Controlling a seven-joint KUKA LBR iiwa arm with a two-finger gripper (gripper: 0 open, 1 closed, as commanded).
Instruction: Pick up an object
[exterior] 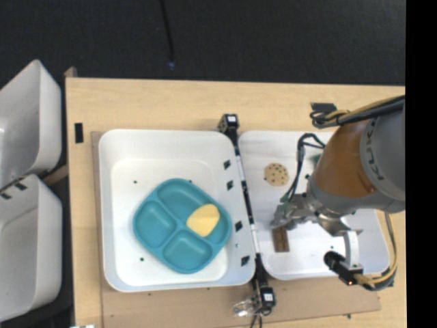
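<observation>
A blue divided plate [179, 226] lies in the left bin [113, 183] with a yellow piece [203, 220] resting on its right side. In the right bin [259, 156] a round tan cookie [275, 173] lies near the back, and a small brown bar [280, 240] lies near the front left. My gripper [285, 219] hangs over the right bin just above the brown bar, with the orange wrist band [345, 166] behind it. The gripper's tip is close to the bar's upper end; whether it touches is unclear.
A black-clipped divider [240, 197] separates the two bins. Cables [321, 115] loop off the arm at the back right. A small black module [339, 264] hangs from the wrist over the right bin's front. White objects [24, 183] stand at the left edge.
</observation>
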